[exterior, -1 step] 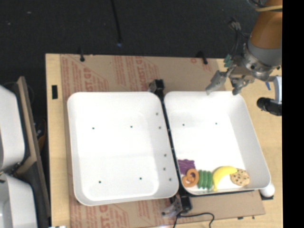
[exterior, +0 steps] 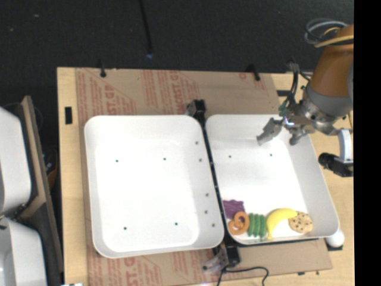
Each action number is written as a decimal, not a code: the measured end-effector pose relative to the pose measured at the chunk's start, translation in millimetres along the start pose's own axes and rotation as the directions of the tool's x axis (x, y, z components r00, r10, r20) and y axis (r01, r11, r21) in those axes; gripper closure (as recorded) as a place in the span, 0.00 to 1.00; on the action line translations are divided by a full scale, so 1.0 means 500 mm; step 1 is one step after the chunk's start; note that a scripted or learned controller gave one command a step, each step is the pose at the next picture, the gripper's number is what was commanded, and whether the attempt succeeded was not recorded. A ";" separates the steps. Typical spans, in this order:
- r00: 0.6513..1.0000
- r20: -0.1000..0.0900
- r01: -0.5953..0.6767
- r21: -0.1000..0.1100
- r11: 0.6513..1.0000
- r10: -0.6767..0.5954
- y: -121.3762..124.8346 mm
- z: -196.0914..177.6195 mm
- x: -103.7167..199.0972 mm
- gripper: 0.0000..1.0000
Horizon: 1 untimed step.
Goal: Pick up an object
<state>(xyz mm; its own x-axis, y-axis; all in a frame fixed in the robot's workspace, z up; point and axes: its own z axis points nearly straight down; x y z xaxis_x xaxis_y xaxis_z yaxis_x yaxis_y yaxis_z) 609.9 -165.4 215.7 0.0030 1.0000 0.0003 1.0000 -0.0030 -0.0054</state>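
- Two white bins side by side on the tabletop [exterior: 71, 159]: left bin [exterior: 95, 177], with nothing showing inside, and right bin [exterior: 318, 183].
- Small toy foods bunched in a row along the bottom wall of the right bin, at the lower right of the frame.
- From left to right: a purple piece [exterior: 233, 207], an orange ring [exterior: 239, 224], a green piece [exterior: 257, 225], a yellow banana [exterior: 280, 216], a round cookie [exterior: 300, 222].
- All packed close, some touching. Hard to tell where one ends and the next starts.
- Grey arm with the orange band [exterior: 333, 64] reaching in from the right of the frame.
- Gripper [exterior: 281, 133] up above the top part of the right bin, well apart from the toys.
- Jaws spread wide, nothing between them.
- Best pick, at a guess: the banana. Biggest one, sitting a bit on top of the row.
- Probably light, hard plastic, smooth, maybe slippery. Not likely to break.
- Curved like an arch, long way running left to right in the frame, ends pointing down toward the bin wall.
- Good place to pinch: across the fat middle, with the jaws closing from top and bottom of the frame.
- Trouble to watch for: bin wall just beside it, cookie and green piece close by, little room for the jaws.
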 end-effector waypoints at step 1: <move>0.997 0.000 -0.073 -0.006 0.997 0.073 0.071 -0.003 0.183 0.00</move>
<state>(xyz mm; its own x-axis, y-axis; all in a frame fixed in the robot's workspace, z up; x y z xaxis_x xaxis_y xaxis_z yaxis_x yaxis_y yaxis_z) 645.9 -73.9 217.1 0.0764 0.9971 0.0001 0.9971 -0.0764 0.0006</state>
